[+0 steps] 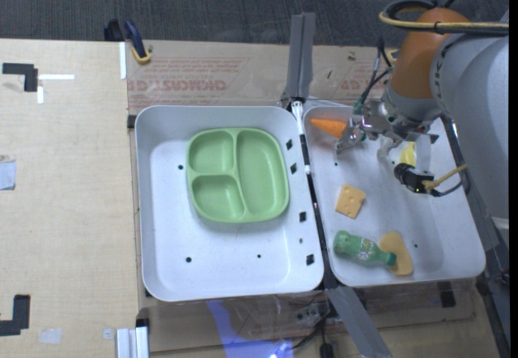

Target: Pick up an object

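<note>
Gripper (356,134) hangs low over the far edge of the right bin (453,263), just beside the carrot (328,126); whether it is apart or together I cannot tell. The carrot lies toward the far left corner of that bin, its long axis running along the far edge, thick end toward the gripper. Counted in the right bin: one carrot, one cheese wedge (350,201), one green bottle (361,249), one tan piece (398,252). The left bin (162,259) carries one green plate (238,175).
</note>
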Controlling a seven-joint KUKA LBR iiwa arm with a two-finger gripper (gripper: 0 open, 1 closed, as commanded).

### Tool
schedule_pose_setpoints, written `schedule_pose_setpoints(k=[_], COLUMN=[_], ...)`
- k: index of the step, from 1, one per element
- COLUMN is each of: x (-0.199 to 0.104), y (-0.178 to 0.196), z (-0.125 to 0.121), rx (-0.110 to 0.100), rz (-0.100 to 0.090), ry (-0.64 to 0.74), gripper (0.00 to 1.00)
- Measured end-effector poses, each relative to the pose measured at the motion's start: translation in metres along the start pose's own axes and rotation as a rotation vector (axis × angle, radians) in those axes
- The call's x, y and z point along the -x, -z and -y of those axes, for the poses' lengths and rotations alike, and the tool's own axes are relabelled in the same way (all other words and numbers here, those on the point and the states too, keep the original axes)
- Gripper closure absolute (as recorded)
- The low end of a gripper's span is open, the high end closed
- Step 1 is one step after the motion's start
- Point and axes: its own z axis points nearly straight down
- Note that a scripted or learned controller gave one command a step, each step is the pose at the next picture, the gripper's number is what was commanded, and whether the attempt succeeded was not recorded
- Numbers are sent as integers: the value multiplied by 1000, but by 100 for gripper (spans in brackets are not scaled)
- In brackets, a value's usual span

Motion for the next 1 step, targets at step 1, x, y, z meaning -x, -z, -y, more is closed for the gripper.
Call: schedule_pose_setpoints(k=[1], x=[-19], y=[0], z=[3], rx=[0], rz=[0], ry=[-51], gripper=[0])
